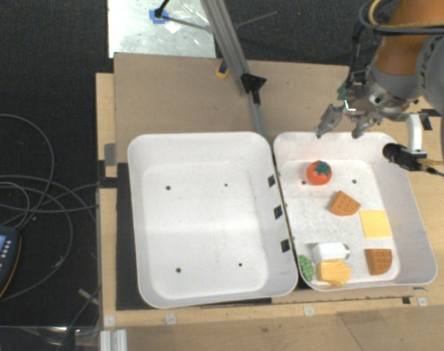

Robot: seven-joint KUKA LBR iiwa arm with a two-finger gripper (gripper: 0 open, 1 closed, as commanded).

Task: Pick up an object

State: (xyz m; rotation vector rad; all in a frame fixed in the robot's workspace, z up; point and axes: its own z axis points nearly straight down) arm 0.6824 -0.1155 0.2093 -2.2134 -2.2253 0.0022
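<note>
Overhead, hand spread and empty above right bin's far rim; tomato just below.

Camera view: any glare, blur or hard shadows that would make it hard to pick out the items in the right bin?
Camera view: even, soft light and only faint shadows in the right bin; the tomato and yellow square read sharply against the white; the gripper is slightly soft-edged; the bright glare sits on the floor patch at the top, away from both bins.
</note>
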